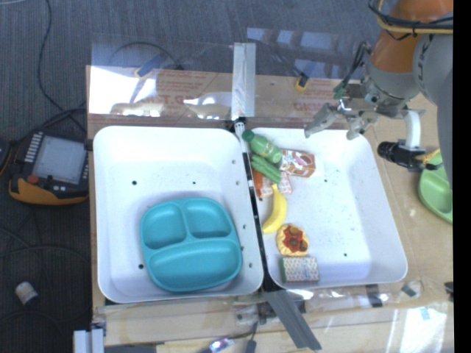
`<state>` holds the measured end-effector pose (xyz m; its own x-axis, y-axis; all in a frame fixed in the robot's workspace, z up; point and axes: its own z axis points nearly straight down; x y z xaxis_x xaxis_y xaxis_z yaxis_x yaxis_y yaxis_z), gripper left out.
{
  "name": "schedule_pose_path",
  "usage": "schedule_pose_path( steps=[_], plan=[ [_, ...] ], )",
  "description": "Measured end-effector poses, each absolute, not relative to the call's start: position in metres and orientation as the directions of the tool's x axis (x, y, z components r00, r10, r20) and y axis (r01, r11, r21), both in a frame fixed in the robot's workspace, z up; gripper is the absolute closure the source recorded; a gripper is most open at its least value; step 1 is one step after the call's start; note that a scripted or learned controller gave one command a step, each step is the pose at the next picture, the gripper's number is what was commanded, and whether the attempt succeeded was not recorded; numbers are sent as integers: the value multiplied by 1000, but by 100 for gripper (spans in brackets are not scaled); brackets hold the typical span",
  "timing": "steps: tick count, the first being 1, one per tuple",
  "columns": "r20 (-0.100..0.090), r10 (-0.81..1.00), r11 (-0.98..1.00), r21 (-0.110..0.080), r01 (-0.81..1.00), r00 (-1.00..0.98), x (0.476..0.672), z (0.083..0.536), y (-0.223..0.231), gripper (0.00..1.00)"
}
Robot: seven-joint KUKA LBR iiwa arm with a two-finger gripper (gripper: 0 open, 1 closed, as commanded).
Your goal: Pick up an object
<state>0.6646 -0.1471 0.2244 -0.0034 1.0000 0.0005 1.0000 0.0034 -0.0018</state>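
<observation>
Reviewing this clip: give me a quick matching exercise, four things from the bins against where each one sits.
Things:
1. Blue tray
2. Banana
3. Green bottle
4. Gripper

Places:
A. Above the right bin's far edge
B. Left bin, near side
C. Right bin, far left corner
D. Right bin, along the left wall, about midway

Pairs: 1-B, 2-D, 3-C, 4-A
</observation>
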Motion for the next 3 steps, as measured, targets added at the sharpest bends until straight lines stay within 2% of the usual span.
schedule_pose_path(
  steps=[1, 2, 3],
  plan=[
    [1, 982, 187, -3, 982, -187, 608, 183, -68, 0],
    [-3, 986, 164, 9, 986, -164, 573, 90, -99, 0],
    [-2, 986, 164, 15, 986, -164, 575, 101, -99, 100]
  ],
)
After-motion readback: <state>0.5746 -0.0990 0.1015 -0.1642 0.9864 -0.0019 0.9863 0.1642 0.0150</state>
